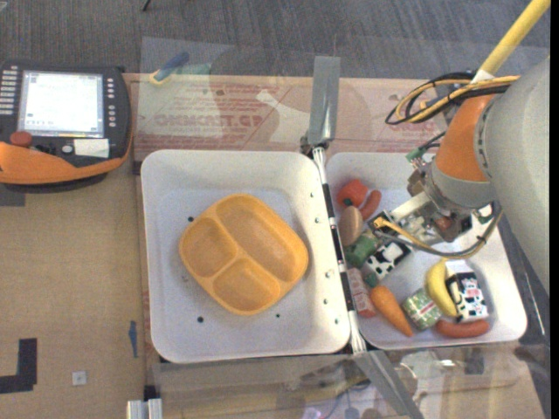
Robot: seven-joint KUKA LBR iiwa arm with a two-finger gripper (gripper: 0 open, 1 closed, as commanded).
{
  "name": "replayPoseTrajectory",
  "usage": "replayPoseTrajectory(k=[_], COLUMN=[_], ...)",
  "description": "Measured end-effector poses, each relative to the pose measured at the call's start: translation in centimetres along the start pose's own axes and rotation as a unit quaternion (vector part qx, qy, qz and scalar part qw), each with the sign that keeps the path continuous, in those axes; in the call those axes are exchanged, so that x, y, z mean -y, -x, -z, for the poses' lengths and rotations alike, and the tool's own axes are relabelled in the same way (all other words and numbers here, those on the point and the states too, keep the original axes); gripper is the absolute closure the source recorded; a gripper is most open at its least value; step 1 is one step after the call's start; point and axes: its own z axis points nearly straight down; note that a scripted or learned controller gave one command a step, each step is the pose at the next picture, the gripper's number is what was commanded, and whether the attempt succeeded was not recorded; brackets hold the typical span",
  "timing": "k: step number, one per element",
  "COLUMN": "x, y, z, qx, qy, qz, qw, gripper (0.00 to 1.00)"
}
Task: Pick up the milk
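Gripper [410,221] hangs low in your right bin [515,321], beside the cow-patterned milk carton [385,257]; its grip state can't be told. You'd judge it's positioned for that carton.

An orange divided plate [244,252] lies in the left bin [166,177]. In the right bin [511,308], the end effector [403,219] hovers just above a cow-patterned milk carton [387,257].

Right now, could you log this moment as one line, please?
arm over right bin | pincer above cow-print milk carton | milk not lifted
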Motion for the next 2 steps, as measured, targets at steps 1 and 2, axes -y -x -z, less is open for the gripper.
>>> replayPoseTrajectory(k=[1, 2], x=[4.3, 5.5], y=[-0.2, 3.2], z=[8.7, 15.3], qx=[0.002, 0.002], qy=[-0.001, -0.001], qz=[0.03, 0.299], qw=[0.9995, 0.9542], gripper=[1.0, 1.0])
